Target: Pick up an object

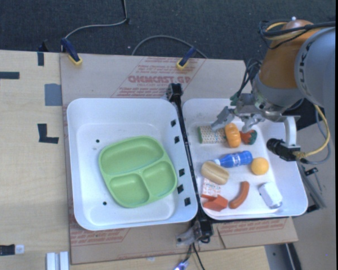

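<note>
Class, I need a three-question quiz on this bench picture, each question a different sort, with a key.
1. True or false: the green plate lies in the right bin.
2. Which lies nearest the gripper? A) the sausage B) the orange bottle C) the white cylinder
3. Fill in: the blue bottle lies between the bun and the orange ____.

Key: 1 false, it lies in the left bin; 2 B; 3 ball.

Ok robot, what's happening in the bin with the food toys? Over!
Gripper open, over the right bin's far end. Nothing between fingers. Orange toy just below it, blue bottle and hot dog nearby.
</note>
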Robot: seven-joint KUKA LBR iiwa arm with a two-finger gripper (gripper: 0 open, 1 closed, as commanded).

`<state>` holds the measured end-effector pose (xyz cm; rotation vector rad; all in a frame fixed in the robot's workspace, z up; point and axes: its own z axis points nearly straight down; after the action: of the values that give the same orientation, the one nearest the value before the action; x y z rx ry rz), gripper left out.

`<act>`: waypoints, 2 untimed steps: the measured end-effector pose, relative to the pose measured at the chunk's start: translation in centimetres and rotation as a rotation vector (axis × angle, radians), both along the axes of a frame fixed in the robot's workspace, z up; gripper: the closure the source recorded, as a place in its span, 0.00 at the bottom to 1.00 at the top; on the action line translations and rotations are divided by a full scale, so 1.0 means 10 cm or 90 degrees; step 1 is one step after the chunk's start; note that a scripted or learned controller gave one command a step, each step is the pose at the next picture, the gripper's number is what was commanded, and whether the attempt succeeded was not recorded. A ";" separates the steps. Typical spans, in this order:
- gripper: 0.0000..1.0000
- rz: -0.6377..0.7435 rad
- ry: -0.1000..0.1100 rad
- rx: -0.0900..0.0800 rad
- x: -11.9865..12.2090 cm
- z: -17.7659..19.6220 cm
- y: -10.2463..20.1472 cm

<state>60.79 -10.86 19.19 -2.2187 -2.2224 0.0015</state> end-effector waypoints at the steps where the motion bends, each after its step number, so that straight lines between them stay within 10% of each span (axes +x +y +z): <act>1: 0.00 0.000 -0.008 -0.002 0.46 -1.01 -0.58; 2: 1.00 0.001 -0.012 0.001 0.48 -0.89 -0.55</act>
<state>65.63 -16.32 10.32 -2.2249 -2.2329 -0.0204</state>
